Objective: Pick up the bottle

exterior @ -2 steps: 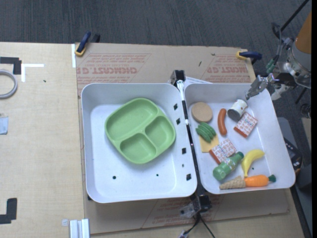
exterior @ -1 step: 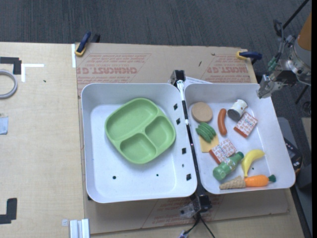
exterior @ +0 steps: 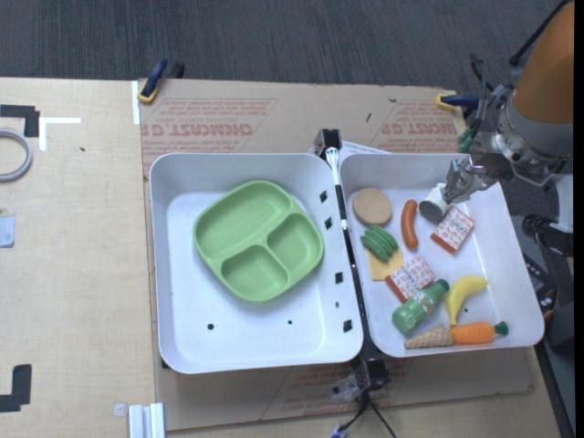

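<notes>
nearest us, the green bottle [exterior: 420,305] is lying tilted by the right bin's [exterior: 516,222] front edge, touching the banana [exterior: 465,294]. we are hovering our gripper [exterior: 461,182] near the back edge; finger state unclear. we should be descending across its body.

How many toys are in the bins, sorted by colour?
Green: 3, the divided plate, the leafy vegetable and the bottle
Yellow: 2, the banana and the cheese slice
Orange or red: 2, the carrot and the sausage
Tan: 2, the round patty and the cone
Red-and-white packets: 2
Total: 11
</notes>
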### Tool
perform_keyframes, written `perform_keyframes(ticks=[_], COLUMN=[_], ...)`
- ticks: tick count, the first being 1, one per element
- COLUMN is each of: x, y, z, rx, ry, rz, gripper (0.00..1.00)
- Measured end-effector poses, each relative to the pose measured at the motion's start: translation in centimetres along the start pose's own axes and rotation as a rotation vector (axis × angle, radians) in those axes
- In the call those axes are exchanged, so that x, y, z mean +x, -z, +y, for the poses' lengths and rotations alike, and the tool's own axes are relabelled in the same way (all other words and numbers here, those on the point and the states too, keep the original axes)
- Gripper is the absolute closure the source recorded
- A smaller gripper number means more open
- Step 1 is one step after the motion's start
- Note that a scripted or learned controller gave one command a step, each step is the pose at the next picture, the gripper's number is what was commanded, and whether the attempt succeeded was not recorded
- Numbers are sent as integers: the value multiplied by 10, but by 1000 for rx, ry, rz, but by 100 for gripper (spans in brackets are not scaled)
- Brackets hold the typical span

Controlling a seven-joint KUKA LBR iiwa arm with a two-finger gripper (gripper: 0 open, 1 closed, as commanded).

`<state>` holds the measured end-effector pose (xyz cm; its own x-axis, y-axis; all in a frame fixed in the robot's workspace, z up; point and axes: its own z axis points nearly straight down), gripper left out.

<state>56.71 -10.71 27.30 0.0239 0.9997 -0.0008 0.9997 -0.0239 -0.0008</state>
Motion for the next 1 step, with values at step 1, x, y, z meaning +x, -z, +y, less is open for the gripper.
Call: perform_keyframes(ticks=[1], x=[40], y=[-68], z=[-58], rx=[1], ry=[-76], rz=[0], gripper=[100])
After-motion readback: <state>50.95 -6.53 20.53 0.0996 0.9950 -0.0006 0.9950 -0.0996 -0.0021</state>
